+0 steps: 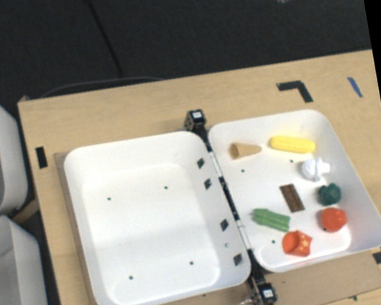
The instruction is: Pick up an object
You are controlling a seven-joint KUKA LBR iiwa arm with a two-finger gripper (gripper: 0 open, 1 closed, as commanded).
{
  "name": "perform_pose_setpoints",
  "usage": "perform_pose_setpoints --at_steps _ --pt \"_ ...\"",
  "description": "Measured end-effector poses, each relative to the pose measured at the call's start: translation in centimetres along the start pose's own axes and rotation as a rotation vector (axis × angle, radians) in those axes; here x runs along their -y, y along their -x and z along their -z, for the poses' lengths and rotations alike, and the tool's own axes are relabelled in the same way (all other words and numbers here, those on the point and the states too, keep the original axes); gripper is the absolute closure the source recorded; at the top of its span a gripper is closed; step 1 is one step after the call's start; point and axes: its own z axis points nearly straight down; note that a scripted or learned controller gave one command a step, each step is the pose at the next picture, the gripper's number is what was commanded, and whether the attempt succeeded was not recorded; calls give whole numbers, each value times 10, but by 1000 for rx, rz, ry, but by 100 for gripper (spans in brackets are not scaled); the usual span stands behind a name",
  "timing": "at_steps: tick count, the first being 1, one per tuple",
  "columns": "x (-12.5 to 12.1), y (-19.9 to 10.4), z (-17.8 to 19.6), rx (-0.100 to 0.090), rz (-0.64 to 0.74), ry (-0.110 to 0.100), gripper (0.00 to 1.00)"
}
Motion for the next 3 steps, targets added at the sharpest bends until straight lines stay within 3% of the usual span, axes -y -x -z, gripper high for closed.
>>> perform_pose_setpoints --at_steps 1,2,3 --pt "1 43 -73 0 -8 -19 100" --pt "0 42 -4 0 -1 -7 100" --pt "2 101 -86 0 -9 -19 100"
